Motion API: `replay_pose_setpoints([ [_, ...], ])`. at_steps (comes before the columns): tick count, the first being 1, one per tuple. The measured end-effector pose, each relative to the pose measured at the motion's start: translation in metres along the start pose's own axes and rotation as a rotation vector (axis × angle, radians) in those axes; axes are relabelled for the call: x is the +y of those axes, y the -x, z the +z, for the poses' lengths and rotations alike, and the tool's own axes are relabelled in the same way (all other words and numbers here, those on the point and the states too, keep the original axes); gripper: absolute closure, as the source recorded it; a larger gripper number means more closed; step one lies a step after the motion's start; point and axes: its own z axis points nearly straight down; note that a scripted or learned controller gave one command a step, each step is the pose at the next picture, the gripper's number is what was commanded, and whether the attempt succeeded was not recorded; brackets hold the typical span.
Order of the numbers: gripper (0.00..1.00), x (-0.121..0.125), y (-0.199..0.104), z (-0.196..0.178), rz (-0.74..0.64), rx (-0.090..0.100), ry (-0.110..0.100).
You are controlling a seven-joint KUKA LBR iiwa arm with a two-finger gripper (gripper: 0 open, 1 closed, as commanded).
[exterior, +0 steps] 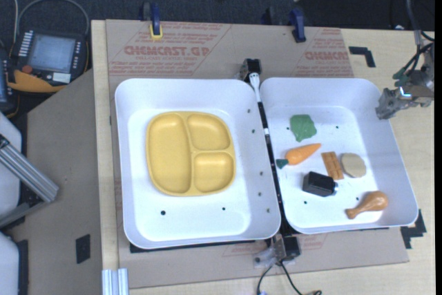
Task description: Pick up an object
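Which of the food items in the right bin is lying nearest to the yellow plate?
The carrot: its green tip reaches closest to the left bin holding the yellow plate.

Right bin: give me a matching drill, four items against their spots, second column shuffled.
Items
1. carrot
2. drumstick
3. black block
4. green lettuce piece

Places in the right bin
A. nearest the bin's front right corner
B. furthest back of the four
C. just in front of the carrot
D. between the lettuce piece and the black block

Pairs: 1-D, 2-A, 3-C, 4-B
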Motion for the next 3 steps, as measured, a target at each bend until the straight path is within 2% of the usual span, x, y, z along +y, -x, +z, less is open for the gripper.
replay_pose_setpoints([
  [2, 1.00, 0.014, -0.102, -0.013, -0.005, 0.005, -0.005],
  [3, 1.00, 0.017, -0.159, 0.004, -0.005, 0.006, -0.012],
])
